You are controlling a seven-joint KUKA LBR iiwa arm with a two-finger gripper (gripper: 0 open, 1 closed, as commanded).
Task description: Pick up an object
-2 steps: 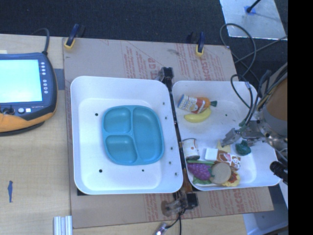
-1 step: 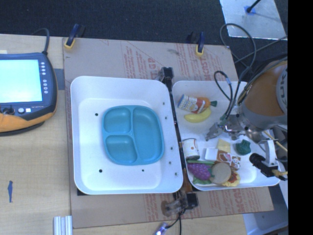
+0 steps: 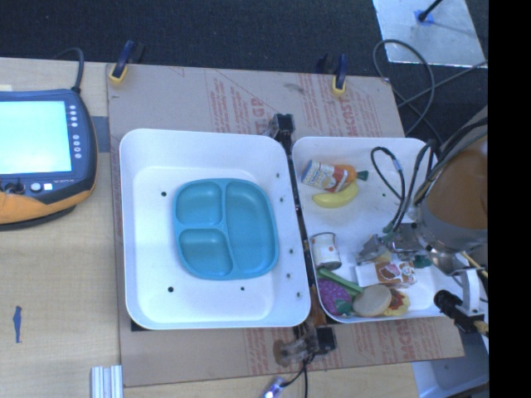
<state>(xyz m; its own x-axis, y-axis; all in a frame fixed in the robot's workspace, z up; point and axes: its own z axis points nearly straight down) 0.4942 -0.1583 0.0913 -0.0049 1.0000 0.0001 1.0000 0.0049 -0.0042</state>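
The worktop (image 3: 207, 98) carries two shallow white bins side by side. The left bin (image 3: 141, 222) holds a blue divided plate (image 3: 226, 227), lying flat near its middle, and nothing of the task seems to concern it now. The right bin (image 3: 365, 149) holds the small things that can be picked: a yellow banana (image 3: 335, 196) with a small bottle (image 3: 325, 174) touching it from above, both near the far wall; a little metal can (image 3: 323, 250) just beside the wall between the bins; and, in the near corner, a purple toy vegetable (image 3: 335, 294) and a round beige piece (image 3: 372, 300) lying close together.

The arm (image 3: 456, 197) reaches in from the right and hangs low over the right side of this bin. The end effector (image 3: 390, 245) sits above a colourful flat packet (image 3: 394, 272), between the can and the right wall. I cannot tell if it is spread or pressed together (cables and the wrist cover that part), and no thing is seen between its tips.

My judgement is that the arm is placed here because this corner is crowded, so a descent is likely to meet something. The risk is also from the crowding: the pieces touch each other, and a grasp may slip or take two.
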